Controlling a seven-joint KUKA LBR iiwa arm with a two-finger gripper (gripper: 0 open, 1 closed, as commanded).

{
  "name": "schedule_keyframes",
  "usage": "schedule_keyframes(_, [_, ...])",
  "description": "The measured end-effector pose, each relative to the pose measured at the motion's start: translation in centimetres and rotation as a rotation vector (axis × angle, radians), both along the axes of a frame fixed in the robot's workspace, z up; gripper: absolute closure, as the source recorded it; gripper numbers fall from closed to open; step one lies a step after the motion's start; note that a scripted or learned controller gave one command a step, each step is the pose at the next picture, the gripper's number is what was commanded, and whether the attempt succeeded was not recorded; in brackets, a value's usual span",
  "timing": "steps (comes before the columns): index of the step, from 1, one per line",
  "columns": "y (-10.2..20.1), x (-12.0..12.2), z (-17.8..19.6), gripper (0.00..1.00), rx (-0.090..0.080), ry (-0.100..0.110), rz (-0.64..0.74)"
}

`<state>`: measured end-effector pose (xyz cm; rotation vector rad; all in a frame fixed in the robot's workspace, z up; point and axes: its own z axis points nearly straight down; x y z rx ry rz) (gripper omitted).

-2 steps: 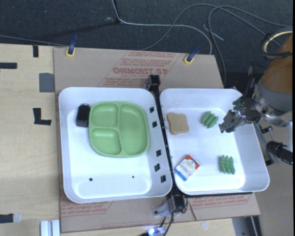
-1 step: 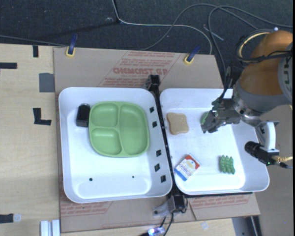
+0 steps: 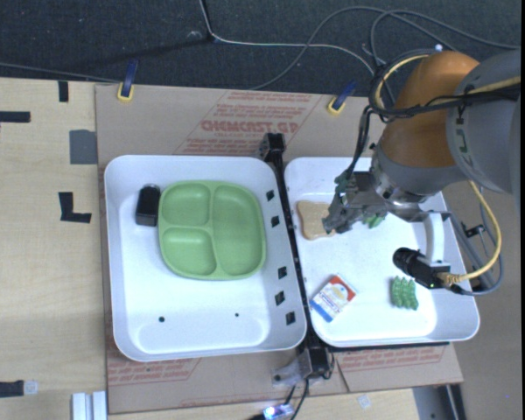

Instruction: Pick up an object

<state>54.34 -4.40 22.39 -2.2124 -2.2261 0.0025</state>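
Two shallow white bins sit side by side on a cardboard-covered tabletop (image 3: 201, 116), seen from above at a slant. In the left bin (image 3: 127, 304), a small black block (image 3: 147, 205) lies just beside the left edge of a green three-compartment plate (image 3: 213, 230), which takes up the bin's upper middle. A black divider strip (image 3: 286, 234) runs between the two bins. In the right bin (image 3: 372, 326), a tan, flat piece (image 3: 311, 219) rests near the bin's left wall, with the arm's end effector (image 3: 341, 220) hanging directly at its right edge; whether the two touch cannot be told, and the spread of the end effector is too dark and blurred to make out. Nearer the front of that bin lies a small red-and-white packet (image 3: 333, 297), tilted, and to its right a green ridged object (image 3: 404, 292). The grey arm with its orange band (image 3: 433, 103) leans in over the bin's upper right, cables looping around it.
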Motion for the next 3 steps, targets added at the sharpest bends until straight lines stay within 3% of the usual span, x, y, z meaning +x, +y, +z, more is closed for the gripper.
schedule_keyframes(2, [10.7,3.1,-0.5,1.00,0.001,-0.003,0.001])
schedule_keyframes(3, [14.5,4.0,-0.1,1.00,0.000,-0.002,-0.001])
